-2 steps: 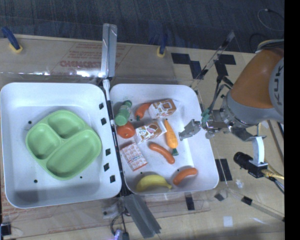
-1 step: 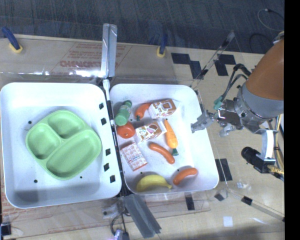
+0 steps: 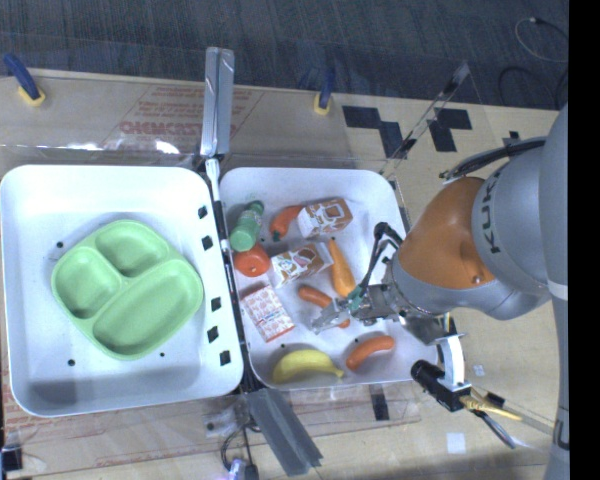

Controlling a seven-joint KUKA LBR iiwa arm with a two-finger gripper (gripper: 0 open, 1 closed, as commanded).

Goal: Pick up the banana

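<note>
Grey arm (image 3: 520,238) over right bin (image 3: 380,183), claw (image 3: 338,315) above banana (image 3: 305,365), its grip seemingly indiscernible.

A robotics lab or test cell is showing here, not a home or kitchen; a grey industrial arm (image 3: 525,233) with an orange band is reaching over a wooden bench (image 3: 100,103) that is bearing two shallow white bins (image 3: 20,268) side by side; blue clamps (image 3: 25,80) are gripping the bench edge; black square markers (image 3: 380,128) are sitting on the board behind the bins; toy food pieces (image 3: 310,263) are lying scattered in the right bin, and a green sectioned plate (image 3: 128,288) is resting in the left; dark carpet (image 3: 280,18) is lying beyond the bench.
</note>
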